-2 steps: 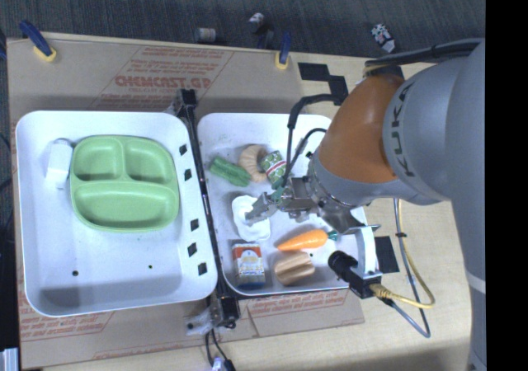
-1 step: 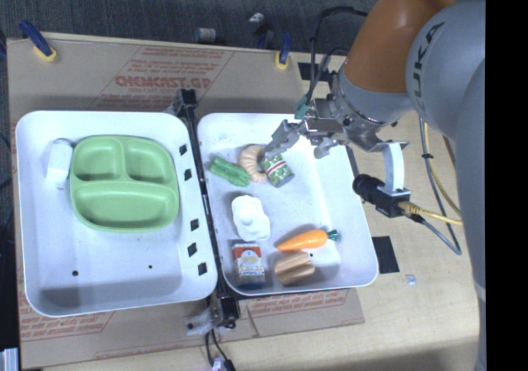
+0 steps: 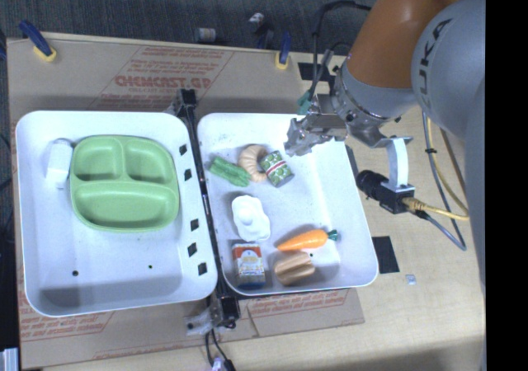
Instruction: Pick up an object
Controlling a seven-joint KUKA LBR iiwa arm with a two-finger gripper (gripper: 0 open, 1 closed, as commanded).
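White bins, two of them, side by side on the surface point(image 3: 82, 60); my claw point(image 3: 307, 137) is hanging over the right bin point(image 3: 356, 221), near its top edge, arm coming in from the right. Can't tell if the claw is wide or narrow from this angle, & nothing is showing between its tips, so I'm not claiming a hold on anything.

Candidates are all sitting in the right bin: can point(image 3: 276, 168) w/ green label just below-left of the claw, touching or almost touching the donut point(image 3: 252, 162); green veg point(image 3: 225, 168) left of that, near the bin's left wall. Mid-bin a white bottle point(image 3: 249, 217); lower down a carrot point(image 3: 304, 239), a bun point(image 3: 295, 268) right under it, a small box point(image 3: 248, 265) at the bottom edge. Left bin point(image 3: 33, 221) is carrying a green tray point(image 3: 124, 182) & a white thing point(image 3: 58, 162) beside it.

Judging the step: I'm lining up for a descent, nothing picked yet. Closest target = can. To do it well, I'm thinking: centre over the can, not over the seam btwn can & donut, or one tip is landing on the donut & shoving both. Turn the wrist so the tips are straddling the can's short axis; it's lying tilted, prob round, so it could roll out if pinched off-centre. Go down straight, close slow, lift vertical. If the crowding looks bad, the carrot is sitting more in the clear up top, tho the bun is tight beneath it.
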